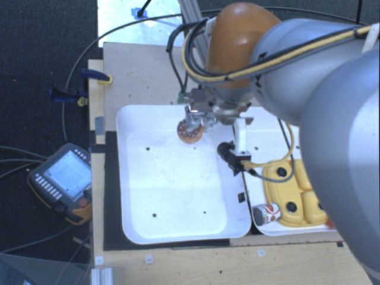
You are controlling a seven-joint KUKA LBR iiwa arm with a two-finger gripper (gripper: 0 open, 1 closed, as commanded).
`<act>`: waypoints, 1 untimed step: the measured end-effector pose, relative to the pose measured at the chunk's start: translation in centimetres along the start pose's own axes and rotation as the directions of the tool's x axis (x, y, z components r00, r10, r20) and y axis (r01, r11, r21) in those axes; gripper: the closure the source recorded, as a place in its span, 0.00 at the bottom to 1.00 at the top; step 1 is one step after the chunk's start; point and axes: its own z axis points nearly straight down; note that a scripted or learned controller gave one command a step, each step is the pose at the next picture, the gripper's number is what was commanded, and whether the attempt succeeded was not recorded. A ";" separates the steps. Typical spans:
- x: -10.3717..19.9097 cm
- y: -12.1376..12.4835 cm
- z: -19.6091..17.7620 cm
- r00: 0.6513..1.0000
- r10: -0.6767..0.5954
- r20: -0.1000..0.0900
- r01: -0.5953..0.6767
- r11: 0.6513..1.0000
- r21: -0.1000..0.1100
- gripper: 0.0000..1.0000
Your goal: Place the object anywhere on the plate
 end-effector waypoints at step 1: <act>0.3 -0.4 0.0 1.000 0.003 0.001 -0.003 1.000 0.002 1.00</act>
